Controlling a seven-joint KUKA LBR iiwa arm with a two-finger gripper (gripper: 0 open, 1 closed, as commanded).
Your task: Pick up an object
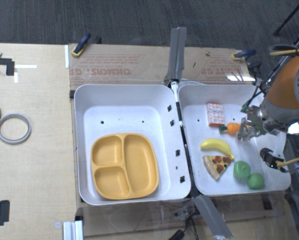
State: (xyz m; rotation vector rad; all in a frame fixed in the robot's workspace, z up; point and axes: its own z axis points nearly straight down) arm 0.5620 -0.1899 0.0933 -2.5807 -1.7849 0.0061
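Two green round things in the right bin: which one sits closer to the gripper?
The upper-left green ball, beside the pizza slice, is closer to the gripper. The other green ball lies lower right, near the bin's front edge.

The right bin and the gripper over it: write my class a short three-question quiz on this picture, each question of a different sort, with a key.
1. True or false: the yellow divided plate lies in the left bin.
2. Which item lies nearest the gripper? A the banana; B the orange carrot; C the pizza slice.
3. Fill in: the two green fruits lie near the right bin's ____ edge, front or back.

Key: 1 true. 2 B. 3 front, the edge nearest the camera.
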